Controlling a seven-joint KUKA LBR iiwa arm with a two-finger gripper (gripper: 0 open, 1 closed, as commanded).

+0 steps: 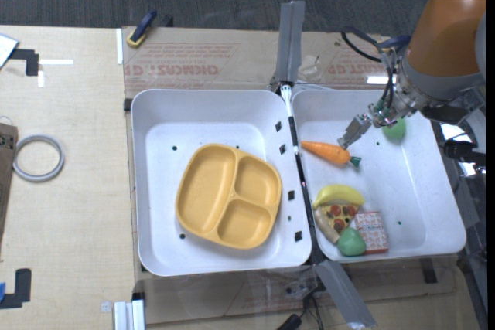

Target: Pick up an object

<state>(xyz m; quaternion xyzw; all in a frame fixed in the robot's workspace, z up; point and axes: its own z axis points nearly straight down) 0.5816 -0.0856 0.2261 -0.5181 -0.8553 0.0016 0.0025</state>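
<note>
While the arm reaches into the right-hand bin from the right, nothing is lifted yet; entries run largest to smallest.

Bench: pale wood top, with brown cardboard under the far ends of the bins and dark carpet beyond.
Arm: grey, orange band above the wrist, bent down over the far right corner of the right bin.
Left bin: white, shallow; holds a yellow three-compartment plate lying flat.
Right bin: white; holds the candidates for picking.
Gripper: low over the bin floor, pointing toward the carrot; too small to tell whether the tips are spread or closed; nothing seen between them.
Carrot: orange, lying flat near the divider, just beside the gripper tip, leafy end toward the near right.
Near-corner cluster: banana, pizza slice, red-patterned box, green round piece, packed touching.
Green object: under the wrist, partly hidden.
Step (judged): approach, pre-grasp.
Next move (judged): centre across the carrot's thick body, descend, close.
Tape roll: on the bench, well apart.
</note>
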